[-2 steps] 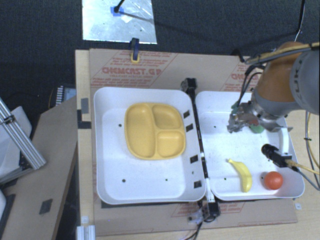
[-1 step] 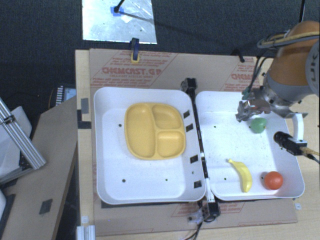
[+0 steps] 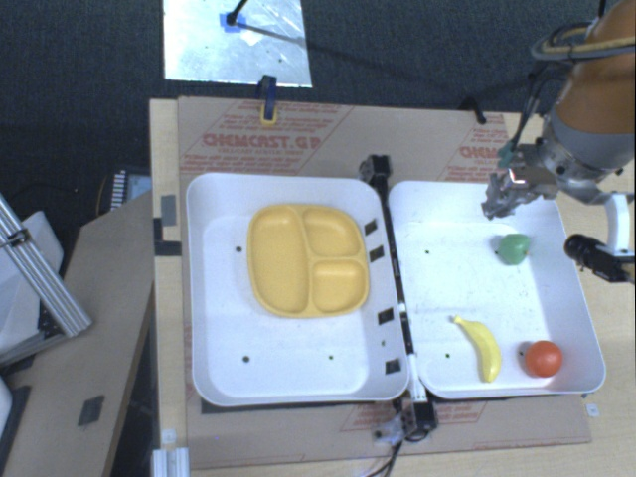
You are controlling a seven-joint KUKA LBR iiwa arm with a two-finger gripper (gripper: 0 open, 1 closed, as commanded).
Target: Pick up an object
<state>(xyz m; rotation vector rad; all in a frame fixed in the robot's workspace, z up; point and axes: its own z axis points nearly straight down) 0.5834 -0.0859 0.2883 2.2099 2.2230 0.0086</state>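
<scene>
Gripper (image 3: 500, 205) is hung at 11 o'clock of the green fruit (image 3: 513, 248), likely staged for descent. Nothing is held. Banana (image 3: 480, 348) is left at 6 o'clock.

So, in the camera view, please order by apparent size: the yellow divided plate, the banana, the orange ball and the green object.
1. yellow divided plate, clearly largest.
2. banana.
3. orange ball and green object: they look about alike, so I leave them unranked.
</scene>
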